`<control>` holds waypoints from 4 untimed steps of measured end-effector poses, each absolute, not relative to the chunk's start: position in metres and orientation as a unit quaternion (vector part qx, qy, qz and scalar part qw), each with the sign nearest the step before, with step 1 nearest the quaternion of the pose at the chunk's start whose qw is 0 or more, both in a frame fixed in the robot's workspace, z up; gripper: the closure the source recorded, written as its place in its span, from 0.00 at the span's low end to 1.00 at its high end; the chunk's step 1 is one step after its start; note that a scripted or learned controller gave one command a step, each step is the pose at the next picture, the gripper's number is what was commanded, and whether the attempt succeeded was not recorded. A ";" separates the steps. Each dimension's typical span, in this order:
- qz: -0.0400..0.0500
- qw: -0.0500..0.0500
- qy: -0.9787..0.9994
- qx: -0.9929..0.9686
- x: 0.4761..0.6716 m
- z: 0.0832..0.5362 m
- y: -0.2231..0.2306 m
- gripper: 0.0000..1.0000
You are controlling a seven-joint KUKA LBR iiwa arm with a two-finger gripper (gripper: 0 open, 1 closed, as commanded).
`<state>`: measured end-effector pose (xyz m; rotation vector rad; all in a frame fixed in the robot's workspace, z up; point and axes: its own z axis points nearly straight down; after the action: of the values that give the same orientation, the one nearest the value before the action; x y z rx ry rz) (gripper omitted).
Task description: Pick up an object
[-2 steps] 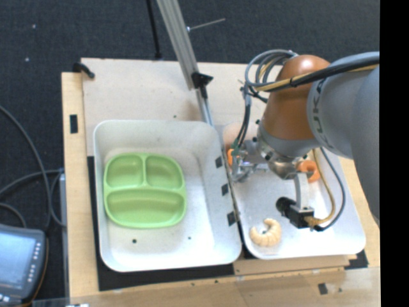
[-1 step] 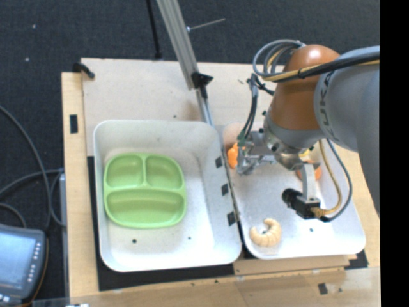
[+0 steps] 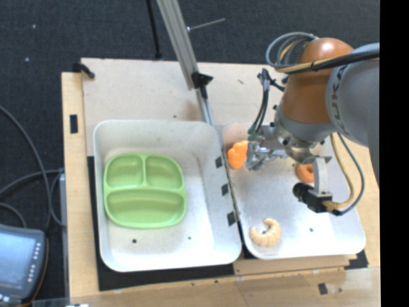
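While the claw [image 3: 255, 153] hangs over the right bin [image 3: 332, 238], its grip unreadable, an orange object [image 3: 237, 154] sits just beside it.

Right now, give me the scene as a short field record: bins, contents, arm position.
left bin: shallow white bin holding a green plastic divided tray
right bin: shallow white bin holding three items
item 1: orange rounded object at the bin's left wall, beside the gripper
item 2: tan curved croissant-shaped object near the front edge
item 3: orange object, partly hidden by the arm
arm: over the right bin
grasp: cannot tell
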<state>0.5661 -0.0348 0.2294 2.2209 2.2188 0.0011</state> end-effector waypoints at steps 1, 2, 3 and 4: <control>0.000 0.000 0.707 0.707 0.526 0.250 -0.042 1.00; -0.001 -0.001 0.709 0.705 0.538 0.202 -0.001 1.00; 0.000 0.001 0.707 0.707 0.546 0.201 -0.019 1.00; 0.000 0.001 0.706 0.708 0.555 0.207 -0.038 1.00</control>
<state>0.5547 -0.0377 0.2074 2.2221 2.2179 0.0006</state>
